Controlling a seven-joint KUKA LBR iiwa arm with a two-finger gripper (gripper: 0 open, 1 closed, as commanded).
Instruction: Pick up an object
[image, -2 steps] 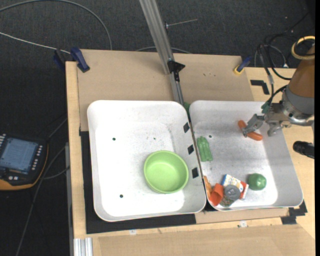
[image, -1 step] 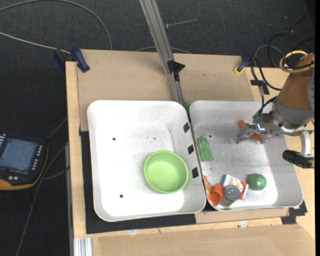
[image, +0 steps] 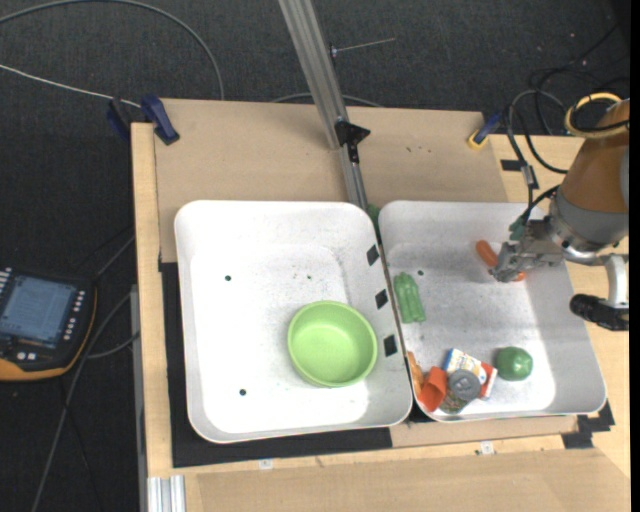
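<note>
Two shallow white bins sit side by side on a worktop (image: 250, 150), seen from above. The left bin (image: 230, 260) holds a green bowl (image: 332, 343). In the right bin (image: 560, 330), the arm's gripper (image: 510, 262) sits low near the far wall, touching or just beside a small orange object (image: 486, 250). Whether the jaws are apart or together cannot be told. Other items lie well apart from it: a green ball (image: 513, 363), a green strip (image: 408, 298) by the divider, and a cluttered pile (image: 455, 380) at the near edge. A good grasp probably means centring over the orange object, keeping clear of the bin wall, then lifting straight up.
</note>
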